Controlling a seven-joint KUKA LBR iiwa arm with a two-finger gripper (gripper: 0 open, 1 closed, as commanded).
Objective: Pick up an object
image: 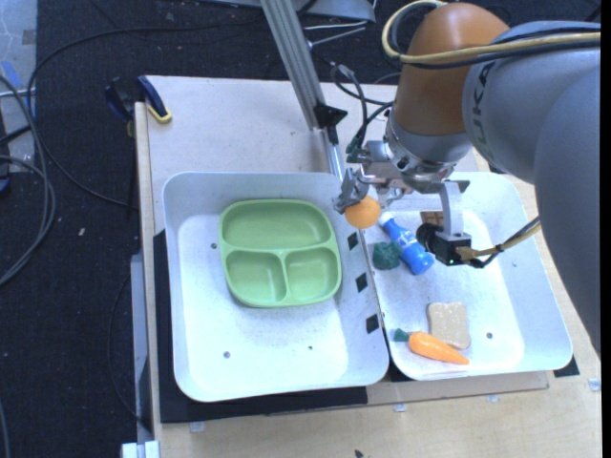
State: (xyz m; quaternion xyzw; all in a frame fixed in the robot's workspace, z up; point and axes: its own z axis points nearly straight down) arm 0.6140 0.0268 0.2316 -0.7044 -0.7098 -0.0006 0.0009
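My gripper [364, 201] hangs over the left edge of the right bin [535, 294], below the arm's orange band. A small orange ball [363, 214] sits between its fingertips, and the fingers are shut on it. The ball hovers by the rim where the two bins meet. Just right of the ball a blue and white tube [406, 246] lies in the right bin, with a small dark green piece [386, 255] beside it.
A green divided plate [282, 253] rests in the left bin [191, 332]. In the right bin's front part lie a toy carrot [437, 348] and a tan slice [449, 322]. A slanted metal rail [296, 55] rises behind the bins.
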